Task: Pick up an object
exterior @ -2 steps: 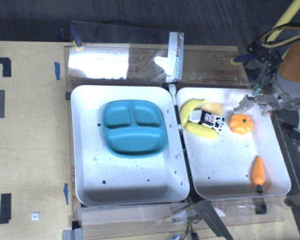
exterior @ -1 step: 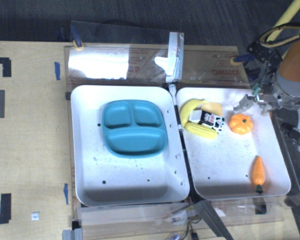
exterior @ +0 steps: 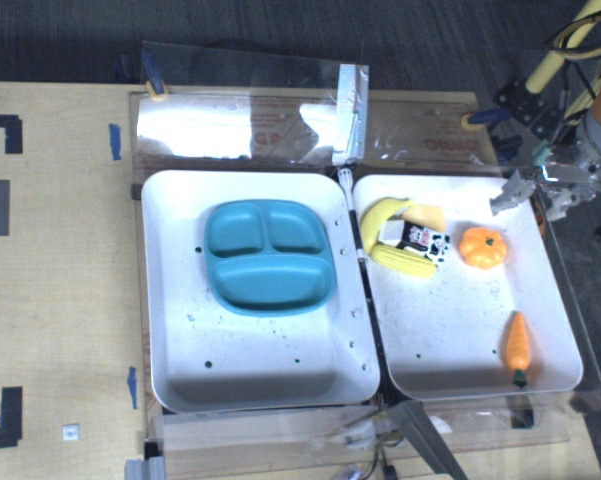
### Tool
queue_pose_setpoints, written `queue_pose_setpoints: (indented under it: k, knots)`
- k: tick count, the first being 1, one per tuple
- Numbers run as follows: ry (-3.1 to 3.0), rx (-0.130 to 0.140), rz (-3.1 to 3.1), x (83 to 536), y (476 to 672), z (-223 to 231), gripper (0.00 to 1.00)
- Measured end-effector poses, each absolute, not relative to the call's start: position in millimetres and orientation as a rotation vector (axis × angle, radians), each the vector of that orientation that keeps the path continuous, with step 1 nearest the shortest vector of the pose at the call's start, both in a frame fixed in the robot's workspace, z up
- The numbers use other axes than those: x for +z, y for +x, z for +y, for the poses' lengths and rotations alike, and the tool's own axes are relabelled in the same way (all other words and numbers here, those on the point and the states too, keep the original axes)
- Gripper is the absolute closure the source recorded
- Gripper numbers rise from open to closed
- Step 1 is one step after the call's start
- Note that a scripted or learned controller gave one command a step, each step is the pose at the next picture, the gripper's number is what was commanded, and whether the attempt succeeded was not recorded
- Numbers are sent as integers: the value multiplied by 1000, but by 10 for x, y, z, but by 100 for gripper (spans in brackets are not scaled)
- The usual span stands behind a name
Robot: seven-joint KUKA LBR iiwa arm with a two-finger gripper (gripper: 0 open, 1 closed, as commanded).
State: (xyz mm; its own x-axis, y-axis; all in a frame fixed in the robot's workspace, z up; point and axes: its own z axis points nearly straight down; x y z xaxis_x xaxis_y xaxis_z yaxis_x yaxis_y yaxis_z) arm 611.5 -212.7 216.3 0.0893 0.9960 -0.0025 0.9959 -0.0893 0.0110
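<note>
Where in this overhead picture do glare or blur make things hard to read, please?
Camera view: strong glare whitens the clear plastic sheet behind the left bin; the gripper at the right bin's upper corner is soft and cluttered, so its fingers are hard to read; the blue tray, pumpkin and carrot are evenly lit with only faint shadows.

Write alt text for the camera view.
The gripper hangs at the right bin's upper right corner, near a small orange pumpkin. That bin also holds a banana, corn cob and carrot; the left bin holds a blue divided plate.
</note>
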Motion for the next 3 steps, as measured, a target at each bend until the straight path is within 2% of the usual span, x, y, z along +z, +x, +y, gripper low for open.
queue_pose_setpoints:
  k: [1,2,3]
  knots:
    - [2596,-1,1787,1107,6266,-2002,0]
    - [2576,17,1776,1320,6326,-2037,100]
    - [2608,9,1740,2071,5931,-1966,100]
